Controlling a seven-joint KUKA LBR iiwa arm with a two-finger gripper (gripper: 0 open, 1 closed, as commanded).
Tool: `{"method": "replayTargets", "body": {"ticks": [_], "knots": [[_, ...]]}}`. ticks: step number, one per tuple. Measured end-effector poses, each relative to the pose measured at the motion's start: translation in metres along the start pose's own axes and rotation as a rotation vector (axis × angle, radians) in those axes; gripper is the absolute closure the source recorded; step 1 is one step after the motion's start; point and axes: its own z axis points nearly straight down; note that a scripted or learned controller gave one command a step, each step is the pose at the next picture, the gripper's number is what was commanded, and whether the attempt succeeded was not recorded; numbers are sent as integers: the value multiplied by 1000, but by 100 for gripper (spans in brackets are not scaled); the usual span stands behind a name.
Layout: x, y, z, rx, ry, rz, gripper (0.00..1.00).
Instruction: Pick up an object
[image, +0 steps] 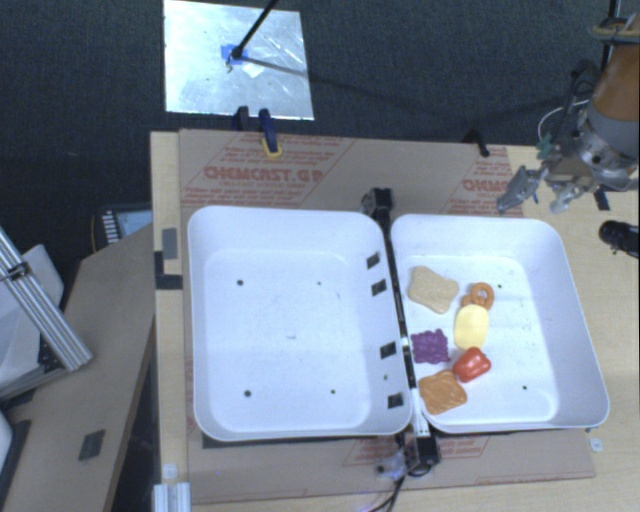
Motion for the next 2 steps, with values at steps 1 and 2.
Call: {"method": "replayTargets", "body": {"ticks": [1,2], "knots": [[0,1,-12,-4,-1,-4,100],[-2,-50,-132,-12,-3,3,100]]}}
